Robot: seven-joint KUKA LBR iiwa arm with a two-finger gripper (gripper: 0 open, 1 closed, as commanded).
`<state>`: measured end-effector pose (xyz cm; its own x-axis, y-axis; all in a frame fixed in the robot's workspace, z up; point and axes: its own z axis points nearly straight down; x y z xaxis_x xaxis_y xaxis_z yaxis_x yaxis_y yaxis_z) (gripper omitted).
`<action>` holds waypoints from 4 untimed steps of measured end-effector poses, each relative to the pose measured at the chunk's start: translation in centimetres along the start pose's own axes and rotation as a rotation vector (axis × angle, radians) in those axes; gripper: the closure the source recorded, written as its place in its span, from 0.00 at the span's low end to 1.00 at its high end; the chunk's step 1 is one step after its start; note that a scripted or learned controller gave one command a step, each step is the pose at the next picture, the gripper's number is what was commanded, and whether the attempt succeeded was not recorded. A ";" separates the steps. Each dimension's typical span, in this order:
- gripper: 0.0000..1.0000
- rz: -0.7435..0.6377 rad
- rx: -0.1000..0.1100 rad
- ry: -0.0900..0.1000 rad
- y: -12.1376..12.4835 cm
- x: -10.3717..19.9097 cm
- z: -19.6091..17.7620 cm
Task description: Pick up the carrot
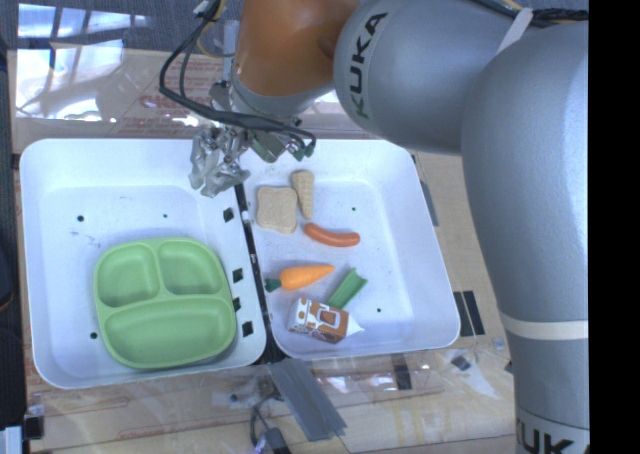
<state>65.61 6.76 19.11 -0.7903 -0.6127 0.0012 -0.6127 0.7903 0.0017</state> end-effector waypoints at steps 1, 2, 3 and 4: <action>1.00 -0.351 0.002 -0.003 8.0 -2.0 -2.6; 1.00 -0.723 0.000 0.000 15.0 1.0 -1.6; 1.00 -1.217 0.002 0.000 20.2 5.9 -4.9; 1.00 -1.518 0.002 -0.003 21.8 3.3 -7.9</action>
<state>49.59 21.96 27.05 0.5698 -0.8218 -0.0024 -0.8218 -0.5698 -0.0014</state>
